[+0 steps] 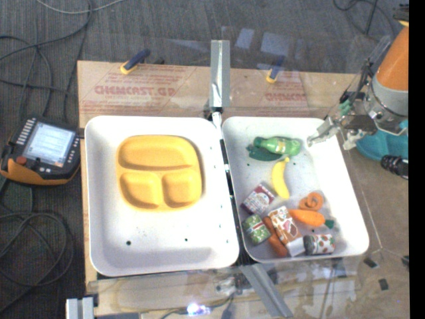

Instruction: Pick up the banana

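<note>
small yellow curved toy banana (281, 178) lies in right white bin (355, 198), just below green toy vegetable (275, 146). looks light, stiff, smooth plastic; best pinched across mid-body. metal two-finger gripper (320, 133) hovers above bin's upper right; cannot tell its state.

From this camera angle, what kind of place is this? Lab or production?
Likely a robotics lab test bench: teach pendant lying on carpet, loose cables across the floor, and two white bins holding toy food like the banana and a yellow tray.
</note>
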`<state>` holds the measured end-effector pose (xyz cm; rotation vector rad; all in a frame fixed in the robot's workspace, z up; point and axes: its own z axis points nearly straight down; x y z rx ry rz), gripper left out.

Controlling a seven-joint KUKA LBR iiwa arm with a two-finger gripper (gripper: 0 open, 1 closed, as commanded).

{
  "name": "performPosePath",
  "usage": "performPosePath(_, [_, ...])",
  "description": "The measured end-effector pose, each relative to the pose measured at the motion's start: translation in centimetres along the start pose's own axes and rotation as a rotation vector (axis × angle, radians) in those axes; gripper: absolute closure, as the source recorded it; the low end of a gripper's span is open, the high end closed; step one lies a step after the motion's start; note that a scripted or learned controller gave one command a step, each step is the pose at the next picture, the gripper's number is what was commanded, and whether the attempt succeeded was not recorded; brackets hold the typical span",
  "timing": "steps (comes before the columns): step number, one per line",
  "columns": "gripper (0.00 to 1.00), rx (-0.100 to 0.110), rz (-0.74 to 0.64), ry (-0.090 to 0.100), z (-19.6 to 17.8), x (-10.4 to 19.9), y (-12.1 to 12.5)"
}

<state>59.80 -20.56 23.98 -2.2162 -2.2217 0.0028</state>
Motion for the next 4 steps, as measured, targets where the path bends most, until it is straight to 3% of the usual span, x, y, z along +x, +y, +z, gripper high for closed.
performPosePath(1, [0.0,0.002,0.031,0.001,12.7,3.9,-2.9])
performPosePath(2, [0.0,-0.01,0.091,-0.006,15.1,6.3,-1.8])
performPosePath(3, [1.0,-0.013,0.091,-0.005,14.3,6.3,-1.7])
performPosePath(4, [1.0,0.0,0.205,-0.006,4.0,8.4,4.5])
